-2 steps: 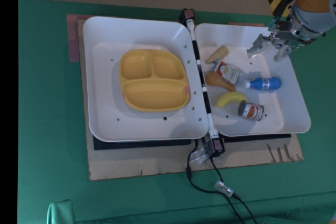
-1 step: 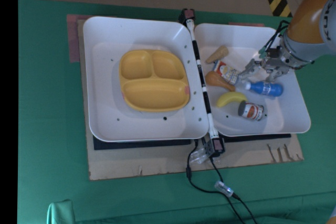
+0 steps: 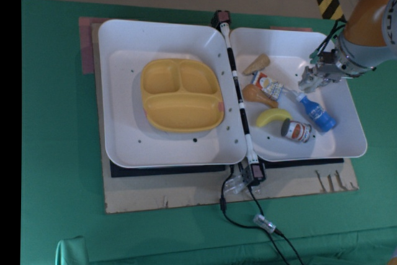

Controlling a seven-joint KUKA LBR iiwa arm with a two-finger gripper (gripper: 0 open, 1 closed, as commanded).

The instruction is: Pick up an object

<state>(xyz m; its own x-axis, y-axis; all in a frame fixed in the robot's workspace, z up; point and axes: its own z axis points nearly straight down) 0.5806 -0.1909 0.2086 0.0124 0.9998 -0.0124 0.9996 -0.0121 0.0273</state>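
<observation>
The right bin (image 3: 347,133) holds several small items. A blue bottle (image 3: 316,112) lies at a slant, with a brown can (image 3: 296,131) and a yellow banana (image 3: 272,116) to its lower left. A small printed carton (image 3: 268,85), a brown pastry-like piece (image 3: 257,95) and a tan wedge (image 3: 256,64) lie nearer the divider. My gripper (image 3: 309,82) hangs over the right bin, just above and right of the bottle's cap end, and I see nothing in it.
The left bin (image 3: 124,133) holds a yellow divided plate (image 3: 181,95). A black-and-white rail (image 3: 236,90) runs between the bins. Cables (image 3: 260,220) trail over the green cloth in front. The arm (image 3: 372,22) comes in from the upper right.
</observation>
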